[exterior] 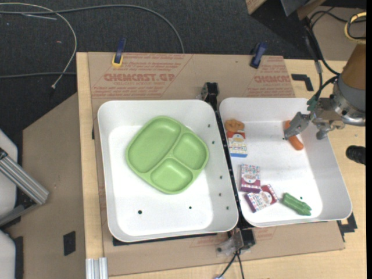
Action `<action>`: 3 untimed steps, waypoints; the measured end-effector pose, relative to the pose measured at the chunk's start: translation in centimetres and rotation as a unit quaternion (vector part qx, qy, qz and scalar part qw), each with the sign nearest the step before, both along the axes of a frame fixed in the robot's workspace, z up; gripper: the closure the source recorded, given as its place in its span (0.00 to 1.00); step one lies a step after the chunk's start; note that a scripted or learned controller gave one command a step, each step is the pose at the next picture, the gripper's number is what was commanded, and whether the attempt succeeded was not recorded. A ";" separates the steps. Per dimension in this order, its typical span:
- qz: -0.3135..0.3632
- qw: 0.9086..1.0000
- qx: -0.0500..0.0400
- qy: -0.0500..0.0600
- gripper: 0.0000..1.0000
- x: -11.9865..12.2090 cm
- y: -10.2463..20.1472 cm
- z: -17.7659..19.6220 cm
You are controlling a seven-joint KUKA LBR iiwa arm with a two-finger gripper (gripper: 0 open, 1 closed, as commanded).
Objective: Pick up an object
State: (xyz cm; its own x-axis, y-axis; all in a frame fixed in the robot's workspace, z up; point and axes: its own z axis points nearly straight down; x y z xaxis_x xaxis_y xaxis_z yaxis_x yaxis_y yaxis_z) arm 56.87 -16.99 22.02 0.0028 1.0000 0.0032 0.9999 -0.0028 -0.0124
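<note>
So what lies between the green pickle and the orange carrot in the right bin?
Only bare white bin floor between carrot and pickle, seen from above.

The arm enters from the right edge of the camera view, its grey body showing an orange band just above the wrist near the upper right. From there the wrist angles down and to the left, ending in the end effector (307, 129). Its two grey fingers (297, 124) are spread apart, one reaching left and the other pointing lower right, with a clear gap between them. Nothing sits between the fingers.
</note>
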 end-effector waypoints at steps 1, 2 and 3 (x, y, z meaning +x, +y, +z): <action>0.001 1.000 -0.001 -0.006 0.00 0.3 0.0 0.6; 0.002 1.000 0.000 -0.003 0.00 0.6 0.0 -3.7; 0.002 1.000 0.000 -0.003 0.00 0.9 0.9 -8.5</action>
